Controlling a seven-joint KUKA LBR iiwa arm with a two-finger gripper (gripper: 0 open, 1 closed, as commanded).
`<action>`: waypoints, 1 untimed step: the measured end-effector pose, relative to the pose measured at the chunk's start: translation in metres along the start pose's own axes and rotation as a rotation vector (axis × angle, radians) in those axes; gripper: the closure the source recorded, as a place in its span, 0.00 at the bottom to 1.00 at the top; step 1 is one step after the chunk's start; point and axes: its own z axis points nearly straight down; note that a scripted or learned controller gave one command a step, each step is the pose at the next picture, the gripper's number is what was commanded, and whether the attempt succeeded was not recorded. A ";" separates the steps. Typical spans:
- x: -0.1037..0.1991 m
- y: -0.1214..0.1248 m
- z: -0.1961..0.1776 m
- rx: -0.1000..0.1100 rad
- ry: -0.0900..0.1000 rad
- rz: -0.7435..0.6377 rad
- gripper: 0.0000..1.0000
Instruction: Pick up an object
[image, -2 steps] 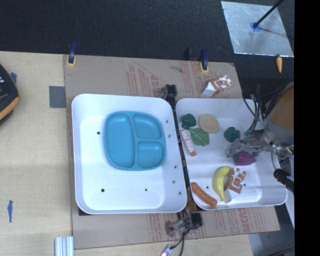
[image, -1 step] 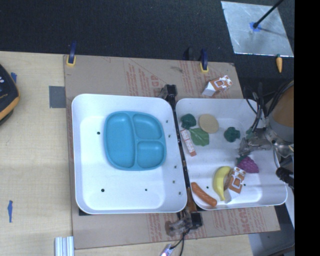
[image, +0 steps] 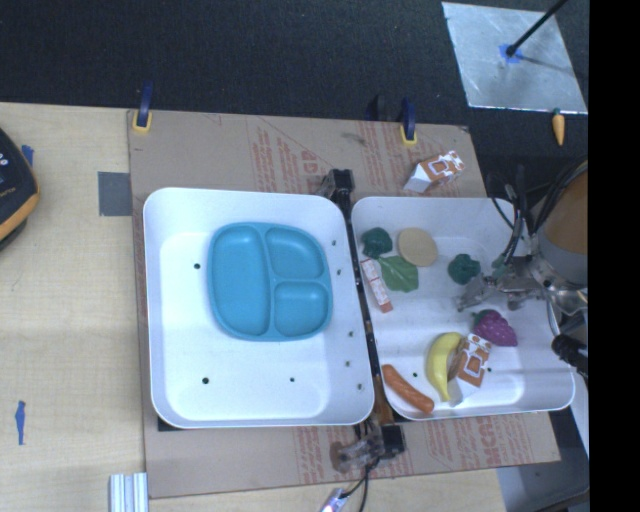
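White plastic, two bins side by side on the bench! Far left of the jaws sat the left bin, carrying a blue divided plate. In the right bin, well to the jaws' left, lay a small red-and-white packet, two dark green leafy pieces and a tan disc. Low and left of the jaws: an orange sausage, a yellow banana and a little carton touching it. Just beside the jaws, upper left, another green piece. The jaws hovered at the bin's right side, directly above the purple grapes; how wide they stood, I could not tell, and nothing showed between them.
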 end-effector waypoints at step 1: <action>0.022 -0.049 0.011 -0.001 0.002 0.002 0.00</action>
